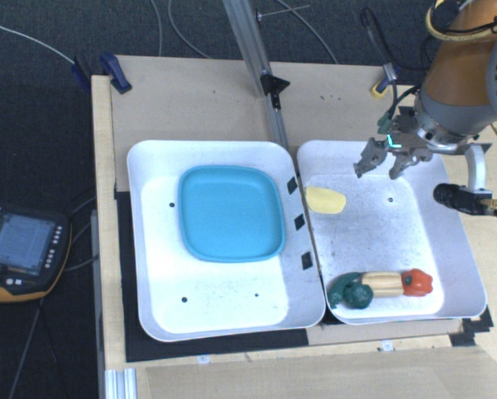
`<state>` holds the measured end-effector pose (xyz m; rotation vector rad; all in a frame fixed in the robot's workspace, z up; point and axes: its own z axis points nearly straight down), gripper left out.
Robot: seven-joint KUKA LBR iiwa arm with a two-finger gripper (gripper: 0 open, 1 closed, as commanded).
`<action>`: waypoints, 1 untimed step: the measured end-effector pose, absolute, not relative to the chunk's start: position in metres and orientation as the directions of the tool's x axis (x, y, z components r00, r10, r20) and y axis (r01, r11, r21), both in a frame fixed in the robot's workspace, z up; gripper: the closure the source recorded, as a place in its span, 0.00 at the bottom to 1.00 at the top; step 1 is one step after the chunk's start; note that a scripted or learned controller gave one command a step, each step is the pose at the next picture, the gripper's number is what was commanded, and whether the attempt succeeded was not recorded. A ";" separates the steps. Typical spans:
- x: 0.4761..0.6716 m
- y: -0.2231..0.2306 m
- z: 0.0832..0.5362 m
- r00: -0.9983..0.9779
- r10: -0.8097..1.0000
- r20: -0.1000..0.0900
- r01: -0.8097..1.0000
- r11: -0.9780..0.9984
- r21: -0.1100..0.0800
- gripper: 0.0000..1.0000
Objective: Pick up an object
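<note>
My gripper point(380, 168) hangs over the far end of the right bin point(448, 223), its two fingers spread apart with nothing between them. The nearest candidate is the small yellow piece point(325, 199), lying on the bin floor near the left wall, a little nearer the camera and to the left of my fingertips. It looks like a smooth, rounded plastic toy: probably light and stiff, but slippery, so I would close across its narrower width, low and centred, or it may squirt out. Along the near wall of the same bin lie a green lump point(351, 293), a tan cylinder point(382, 284) and a red piece point(417, 283) in a row, touching or nearly so; crowding makes them harder. A blue tray point(231, 213) sits in the left bin point(149, 223).
</note>
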<state>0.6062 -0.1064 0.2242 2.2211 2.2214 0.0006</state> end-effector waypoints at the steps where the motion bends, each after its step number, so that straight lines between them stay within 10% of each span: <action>1: 0.606 -0.106 0.224 0.000 1.000 0.000 1.000 0.000 0.000 0.00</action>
